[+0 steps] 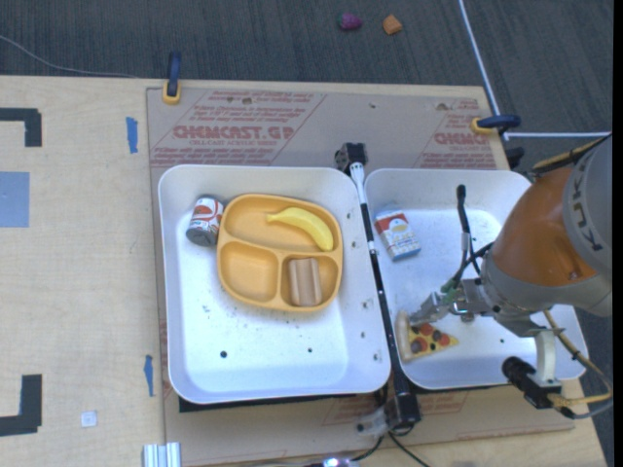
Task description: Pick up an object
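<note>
The grey arm with the orange band reaches in from the right and bends down over the right white shallow bin. Its two-finger gripper is low in the front left part of this bin, just above the toy pizza slice with red and dark toppings, which lies flat on the bin floor near the front left corner. The gripper tip seems to be touching or almost touching the upper edge of the slice, but I cannot tell how far the tool is open, and I cannot see any object between its tips. Further back in the same bin lies a small red and white carton, well apart from the gripper. In the left white shallow bin sits a yellow plastic plate with three compartments. A yellow toy banana lies in its long rear compartment, and a brown toy sausage lies in the front right compartment. A small red and silver can lies on its side, touching the left rim of the plate
</note>
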You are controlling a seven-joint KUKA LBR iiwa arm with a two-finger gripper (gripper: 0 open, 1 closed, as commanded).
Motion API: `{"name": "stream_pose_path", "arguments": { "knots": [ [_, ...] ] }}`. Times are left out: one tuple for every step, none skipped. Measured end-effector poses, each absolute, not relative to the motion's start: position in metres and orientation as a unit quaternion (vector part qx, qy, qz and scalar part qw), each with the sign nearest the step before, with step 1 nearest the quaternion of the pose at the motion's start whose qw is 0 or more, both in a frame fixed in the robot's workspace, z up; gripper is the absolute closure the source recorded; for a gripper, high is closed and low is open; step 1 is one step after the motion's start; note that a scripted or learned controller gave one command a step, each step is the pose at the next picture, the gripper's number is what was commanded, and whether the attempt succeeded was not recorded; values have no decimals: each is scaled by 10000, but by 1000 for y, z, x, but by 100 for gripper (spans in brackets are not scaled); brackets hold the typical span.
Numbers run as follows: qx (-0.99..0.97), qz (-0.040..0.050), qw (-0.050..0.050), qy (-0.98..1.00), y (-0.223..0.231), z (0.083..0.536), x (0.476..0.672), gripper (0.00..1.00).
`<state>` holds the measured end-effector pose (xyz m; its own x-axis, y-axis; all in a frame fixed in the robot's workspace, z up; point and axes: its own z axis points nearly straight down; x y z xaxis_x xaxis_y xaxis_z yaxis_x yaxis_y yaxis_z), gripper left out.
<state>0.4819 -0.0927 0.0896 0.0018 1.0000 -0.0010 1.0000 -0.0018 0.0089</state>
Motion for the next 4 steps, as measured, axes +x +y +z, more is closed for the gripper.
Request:
{"name": "stream_pose_path", "arguments": {
  "knots": [
    [7073, 31, 31, 7069, -93, 90, 482, 0],
    [7071, 34, 30, 7071, -94, 90, 482, 0],
    [7071, 35, 30, 7071, -94, 90, 482, 0],
    [7075, 29, 40, 7067, -93, 90, 482, 0]
  ]
}}
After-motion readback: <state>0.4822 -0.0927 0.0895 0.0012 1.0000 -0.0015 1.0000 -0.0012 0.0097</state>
